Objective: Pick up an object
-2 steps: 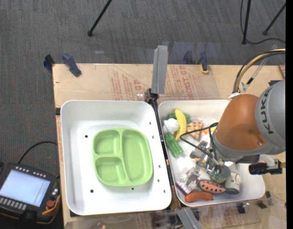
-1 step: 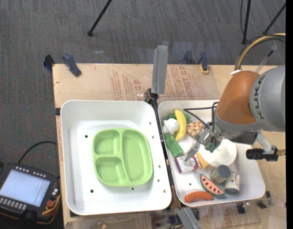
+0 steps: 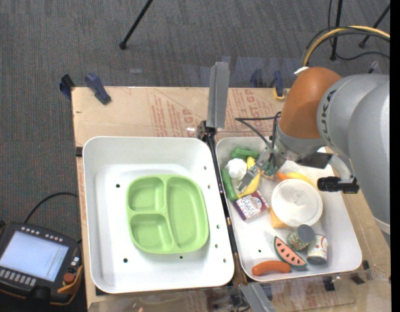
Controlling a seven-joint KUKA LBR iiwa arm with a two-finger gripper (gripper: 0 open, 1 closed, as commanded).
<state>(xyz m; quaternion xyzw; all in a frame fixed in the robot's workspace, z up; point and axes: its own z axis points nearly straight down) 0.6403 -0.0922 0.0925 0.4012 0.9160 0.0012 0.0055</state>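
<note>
Yellow banana (image 3: 250, 181) is touched by the gripper (image 3: 257, 168) in the right bin (image 3: 352, 242); jaw state cannot be told.

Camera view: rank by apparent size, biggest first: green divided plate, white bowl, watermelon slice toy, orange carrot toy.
1. green divided plate
2. white bowl
3-4. watermelon slice toy and orange carrot toy look about alike; not ranking them.
</note>
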